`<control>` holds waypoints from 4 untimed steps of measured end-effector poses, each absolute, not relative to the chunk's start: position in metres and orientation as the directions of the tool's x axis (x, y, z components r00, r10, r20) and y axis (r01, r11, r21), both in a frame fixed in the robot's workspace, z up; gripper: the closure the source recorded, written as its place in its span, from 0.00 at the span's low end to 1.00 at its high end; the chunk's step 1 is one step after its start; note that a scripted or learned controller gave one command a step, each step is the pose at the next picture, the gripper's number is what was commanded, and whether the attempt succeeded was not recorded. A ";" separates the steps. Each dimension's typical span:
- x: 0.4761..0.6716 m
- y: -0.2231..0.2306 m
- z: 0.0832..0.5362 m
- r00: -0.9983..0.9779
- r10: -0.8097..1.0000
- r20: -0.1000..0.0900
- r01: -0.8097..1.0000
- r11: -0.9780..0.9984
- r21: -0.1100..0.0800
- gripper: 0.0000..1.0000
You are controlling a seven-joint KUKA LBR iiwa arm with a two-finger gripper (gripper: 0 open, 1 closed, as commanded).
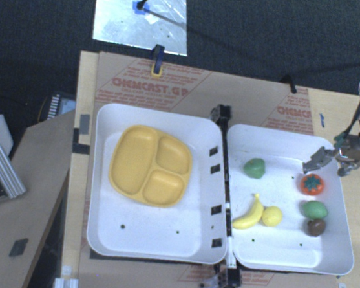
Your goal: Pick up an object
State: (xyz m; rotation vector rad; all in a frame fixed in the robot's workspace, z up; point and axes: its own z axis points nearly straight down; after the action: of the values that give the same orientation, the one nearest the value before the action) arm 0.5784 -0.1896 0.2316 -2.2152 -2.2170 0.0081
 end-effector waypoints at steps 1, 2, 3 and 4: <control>0.581 -0.189 0.238 -0.004 1.000 0.000 1.000 0.004 0.002 0.00; 0.576 -0.182 0.191 -0.002 1.000 0.000 1.000 0.002 -0.001 0.00; 0.579 -0.182 0.149 -0.001 1.000 0.000 1.000 0.001 -0.001 0.00; 0.574 -0.176 0.104 -0.001 1.000 0.001 1.000 0.001 -0.002 0.00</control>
State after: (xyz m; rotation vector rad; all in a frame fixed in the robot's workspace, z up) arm 0.5742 -0.1760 0.1042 -2.2188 -2.2210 0.0013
